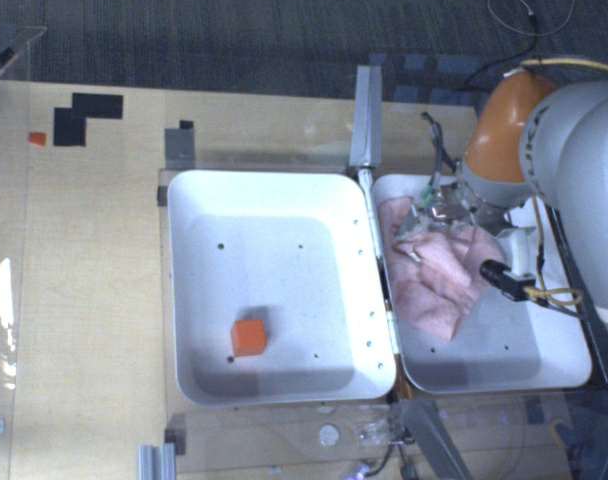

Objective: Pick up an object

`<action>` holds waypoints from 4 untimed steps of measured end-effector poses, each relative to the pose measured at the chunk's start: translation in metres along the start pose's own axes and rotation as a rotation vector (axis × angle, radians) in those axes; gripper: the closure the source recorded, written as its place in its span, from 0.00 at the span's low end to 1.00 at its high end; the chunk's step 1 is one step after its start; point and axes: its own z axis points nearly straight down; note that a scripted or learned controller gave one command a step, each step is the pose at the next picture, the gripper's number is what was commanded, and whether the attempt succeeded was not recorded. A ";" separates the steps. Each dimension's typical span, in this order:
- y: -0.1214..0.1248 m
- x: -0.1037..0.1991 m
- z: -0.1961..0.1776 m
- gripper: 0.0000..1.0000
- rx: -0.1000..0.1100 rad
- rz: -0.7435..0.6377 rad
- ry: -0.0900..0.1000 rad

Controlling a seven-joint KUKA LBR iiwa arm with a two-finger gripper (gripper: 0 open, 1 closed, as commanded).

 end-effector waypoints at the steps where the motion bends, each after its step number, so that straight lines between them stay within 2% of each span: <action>1: -0.001 -0.021 -0.024 0.00 0.012 -0.053 0.002; 2: -0.088 -0.054 -0.001 0.00 0.003 -0.162 -0.001; 3: -0.083 -0.053 -0.015 1.00 -0.008 -0.163 -0.004; 4: 0.004 0.054 -0.093 1.00 0.012 0.110 0.002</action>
